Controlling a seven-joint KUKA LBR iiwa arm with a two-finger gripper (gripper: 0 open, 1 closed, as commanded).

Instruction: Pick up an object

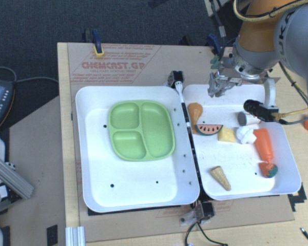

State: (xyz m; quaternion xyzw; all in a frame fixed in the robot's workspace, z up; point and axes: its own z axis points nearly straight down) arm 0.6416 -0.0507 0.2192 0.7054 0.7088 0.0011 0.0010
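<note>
My gripper (pixel 217 89) hangs over the far left corner of the right bin (pixel 290 186), open, with nothing between its fingers. Below and left of it lies an orange-brown cone-shaped piece (pixel 195 111). A watermelon slice (pixel 209 129) and a yellow cheese wedge (pixel 227 135) lie just in front of that. Further right are a white crumpled lump (pixel 245 135), a small grey piece (pixel 242 118) and an orange carrot (pixel 264 145) with a green top. A tan ice-cream cone (pixel 220 177) lies near the front of the bin.
The left bin (pixel 92 188) holds a green divided plate (pixel 141 130) in its far half. A black-and-white divider (pixel 186 122) separates the bins. The arm's grey wrist and orange band (pixel 264 14) reach in at the upper right.
</note>
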